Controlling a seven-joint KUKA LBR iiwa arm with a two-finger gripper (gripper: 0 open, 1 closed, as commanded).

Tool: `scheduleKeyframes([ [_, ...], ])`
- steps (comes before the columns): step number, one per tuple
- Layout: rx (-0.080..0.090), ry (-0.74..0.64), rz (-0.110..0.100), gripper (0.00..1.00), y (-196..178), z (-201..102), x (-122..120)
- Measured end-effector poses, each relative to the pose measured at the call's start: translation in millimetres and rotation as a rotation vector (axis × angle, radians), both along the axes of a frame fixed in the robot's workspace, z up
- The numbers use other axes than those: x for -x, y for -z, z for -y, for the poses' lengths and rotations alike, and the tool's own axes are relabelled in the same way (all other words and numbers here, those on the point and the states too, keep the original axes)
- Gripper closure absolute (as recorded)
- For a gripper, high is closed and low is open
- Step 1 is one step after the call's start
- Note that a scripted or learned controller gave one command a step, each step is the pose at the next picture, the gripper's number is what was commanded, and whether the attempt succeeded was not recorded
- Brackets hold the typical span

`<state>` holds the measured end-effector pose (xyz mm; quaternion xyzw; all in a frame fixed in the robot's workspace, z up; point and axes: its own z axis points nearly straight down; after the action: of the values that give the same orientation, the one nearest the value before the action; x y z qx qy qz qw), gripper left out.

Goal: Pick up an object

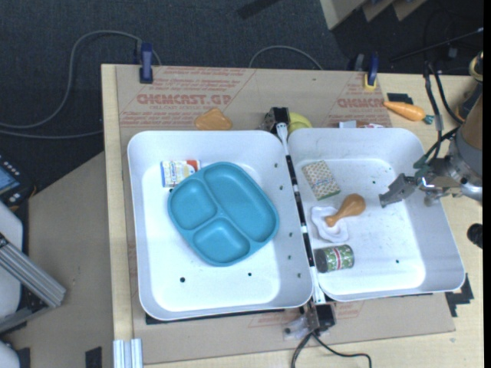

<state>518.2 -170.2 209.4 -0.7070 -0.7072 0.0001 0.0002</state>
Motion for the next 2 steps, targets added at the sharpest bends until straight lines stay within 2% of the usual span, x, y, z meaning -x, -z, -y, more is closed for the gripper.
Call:
scheduleKeyframes([
  [1, -0.006, -0.006, -0.011, 0.00, 113.1, -63.7, -16.5],
  [2, 0.000, 0.001, 0.002, 1.00, 96.0, -58.8, -18.8],
])
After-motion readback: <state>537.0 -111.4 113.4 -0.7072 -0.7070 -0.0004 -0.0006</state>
